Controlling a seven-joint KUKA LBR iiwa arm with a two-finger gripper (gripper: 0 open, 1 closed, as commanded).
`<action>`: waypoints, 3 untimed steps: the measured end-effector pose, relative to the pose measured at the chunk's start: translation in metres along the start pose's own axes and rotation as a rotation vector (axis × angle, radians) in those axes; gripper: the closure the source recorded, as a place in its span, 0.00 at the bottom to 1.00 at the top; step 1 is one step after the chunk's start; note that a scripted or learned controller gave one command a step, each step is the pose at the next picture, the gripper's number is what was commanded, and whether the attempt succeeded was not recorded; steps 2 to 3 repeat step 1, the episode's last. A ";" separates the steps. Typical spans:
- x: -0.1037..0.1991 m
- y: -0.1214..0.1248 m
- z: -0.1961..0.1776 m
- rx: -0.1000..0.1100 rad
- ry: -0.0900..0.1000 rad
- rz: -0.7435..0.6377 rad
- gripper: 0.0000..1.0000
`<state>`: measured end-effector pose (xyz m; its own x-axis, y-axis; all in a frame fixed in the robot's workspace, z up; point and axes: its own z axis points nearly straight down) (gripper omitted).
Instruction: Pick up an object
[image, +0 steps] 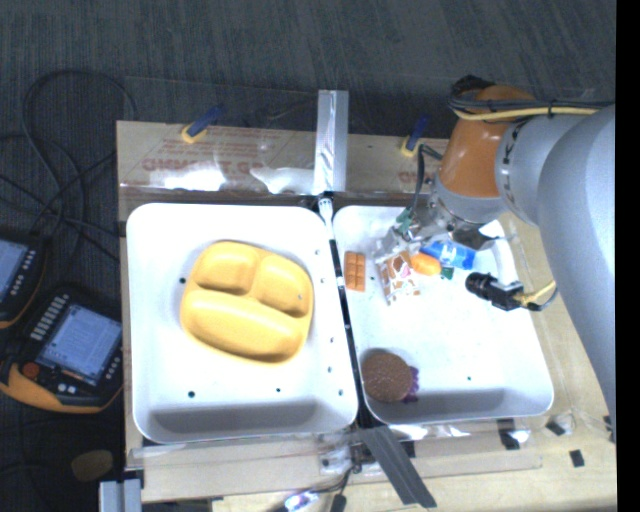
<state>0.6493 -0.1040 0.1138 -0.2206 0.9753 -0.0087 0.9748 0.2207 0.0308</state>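
Dark carpet surrounded the desk (230, 150). In your camera view the gripper (425, 225) sat low at the right bin's (500, 370) far edge, over the cluster of small packets (405, 268), likely targeting it; you could not tell its state. Yellow tray (248, 300) filled the left bin (150, 360).

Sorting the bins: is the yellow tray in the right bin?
No, the yellow tray lies in the left bin, across the divider from the right bin.
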 end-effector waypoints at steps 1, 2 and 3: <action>0.074 0.039 -0.089 0.032 0.007 0.055 1.00; 0.074 0.039 -0.089 0.032 0.007 0.055 1.00; 0.074 0.039 -0.089 0.032 0.007 0.055 1.00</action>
